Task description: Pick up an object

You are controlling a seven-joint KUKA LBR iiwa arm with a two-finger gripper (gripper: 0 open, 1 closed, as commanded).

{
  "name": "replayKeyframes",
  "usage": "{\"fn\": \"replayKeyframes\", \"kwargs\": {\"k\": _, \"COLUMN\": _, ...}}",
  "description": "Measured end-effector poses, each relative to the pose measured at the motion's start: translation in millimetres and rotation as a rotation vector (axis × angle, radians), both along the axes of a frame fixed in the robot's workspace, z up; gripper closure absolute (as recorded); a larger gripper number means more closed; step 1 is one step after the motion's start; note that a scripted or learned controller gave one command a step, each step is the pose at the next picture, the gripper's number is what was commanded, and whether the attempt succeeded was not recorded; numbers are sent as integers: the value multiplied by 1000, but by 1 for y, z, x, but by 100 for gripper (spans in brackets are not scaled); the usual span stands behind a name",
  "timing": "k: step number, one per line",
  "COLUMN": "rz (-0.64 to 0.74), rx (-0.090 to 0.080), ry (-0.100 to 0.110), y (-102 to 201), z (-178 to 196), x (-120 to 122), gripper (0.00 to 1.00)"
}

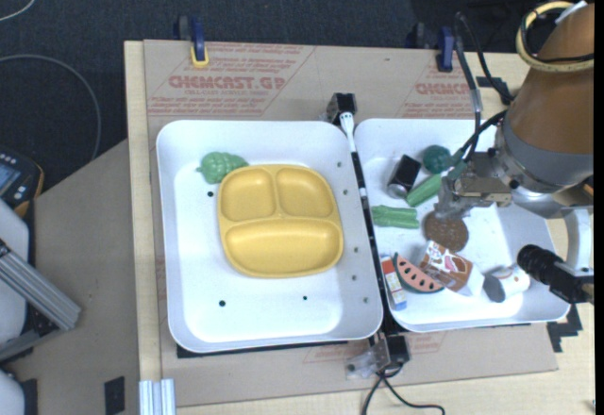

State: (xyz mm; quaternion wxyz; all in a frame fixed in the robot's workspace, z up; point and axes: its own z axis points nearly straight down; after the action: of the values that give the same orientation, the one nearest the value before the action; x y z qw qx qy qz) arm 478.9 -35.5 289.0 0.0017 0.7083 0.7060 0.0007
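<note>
Arm [552, 111]: grey, with orange band, reaching in from 3 o'clock over the right bin.
Hand [451, 204]: low over the middle of the right bin, just above the brown round item; whether open or closed cannot be told from this view, and nothing seen held.
Right bin [528, 309]: white, shallow, at 3 o'clock of the left bin, sides touching.
Brown round item [445, 232]: near the middle of the right bin, directly at 6 o'clock of the hand.
Green stick [394, 216]: lying flat at 9 o'clock of the brown round item, close to the bin's left wall.
Second green piece [424, 189]: tilted, at 10 o'clock of the hand, just beside it.
Black block [404, 174]: at 11 o'clock of the hand, toward the bin's far left part.
Teal round item [435, 158]: at 12 o'clock of the hand, near the far wall.
Watermelon slice [415, 275]: at 7 o'clock of the brown round item, near the bin's front wall.
Grey and white small thing [502, 285]: at 4 o'clock of the brown round item, near the front wall.
Left bin [189, 290]: white, shallow, on the tabletop [142, 215].
Yellow divided plate [279, 219]: in the middle of the left bin, three compartments.
Green leafy item [223, 166]: at 10 o'clock of the plate, touching its rim.
</note>
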Motion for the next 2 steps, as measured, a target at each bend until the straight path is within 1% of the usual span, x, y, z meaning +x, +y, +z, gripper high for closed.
{"fn": "replayKeyframes", "kwargs": {"k": 1, "rz": -1, "rx": 2, "ry": 10, "y": -36, "z": -54, "x": -1, "gripper": 100}}
{"fn": "replayKeyframes", "kwargs": {"k": 2, "rz": 10, "rx": 5, "ry": 6, "y": 28, "z": -52, "x": 0, "gripper": 100}}
